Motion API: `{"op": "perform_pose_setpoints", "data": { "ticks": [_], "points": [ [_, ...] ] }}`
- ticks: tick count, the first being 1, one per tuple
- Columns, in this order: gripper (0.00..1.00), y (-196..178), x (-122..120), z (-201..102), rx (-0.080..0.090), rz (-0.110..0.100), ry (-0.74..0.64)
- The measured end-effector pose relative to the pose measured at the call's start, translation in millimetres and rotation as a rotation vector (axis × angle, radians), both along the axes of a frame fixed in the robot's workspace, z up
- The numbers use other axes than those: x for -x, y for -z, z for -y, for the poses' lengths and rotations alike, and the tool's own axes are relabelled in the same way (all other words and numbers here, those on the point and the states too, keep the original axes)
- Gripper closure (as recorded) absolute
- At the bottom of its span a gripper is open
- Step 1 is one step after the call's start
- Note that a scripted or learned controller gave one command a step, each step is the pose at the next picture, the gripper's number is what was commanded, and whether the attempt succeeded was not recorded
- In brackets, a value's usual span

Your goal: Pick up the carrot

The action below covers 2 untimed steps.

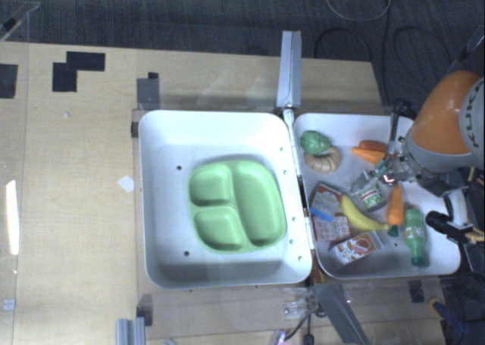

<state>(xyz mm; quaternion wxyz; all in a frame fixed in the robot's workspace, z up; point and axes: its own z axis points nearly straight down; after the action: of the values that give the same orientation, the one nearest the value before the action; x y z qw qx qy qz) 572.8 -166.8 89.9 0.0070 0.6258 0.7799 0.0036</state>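
Two orange carrot-like pieces lie in the right bin (447, 264). One carrot (370, 152) rests near the bin's far side, right of a green and tan vegetable (321, 149). A second orange piece (395, 205) lies lengthwise near the middle, between a banana (359, 214) and a green bottle (414, 236). My gripper (385, 174) hangs low over the bin between the two orange pieces, above a small shiny packet (369, 193). The grey arm and its orange band (453, 112) reach in from the right.
The left bin (163, 184) holds a green three-part tray (236, 203). Several food packets (327, 207) and a small carton (353, 247) crowd the right bin's front left. A metal divider post (289, 70) stands between the bins at the back.
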Motion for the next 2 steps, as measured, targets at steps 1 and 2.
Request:
{"op": "perform_pose_setpoints", "data": {
  "ticks": [1, 2],
  "points": [
    [0.0, -0.3, 32.7, 39.2, 0.005, -0.002, -0.337],
    [1.0, -12.7, 29.7, 38.1, 0.008, 0.005, -0.337]
  ]
}}
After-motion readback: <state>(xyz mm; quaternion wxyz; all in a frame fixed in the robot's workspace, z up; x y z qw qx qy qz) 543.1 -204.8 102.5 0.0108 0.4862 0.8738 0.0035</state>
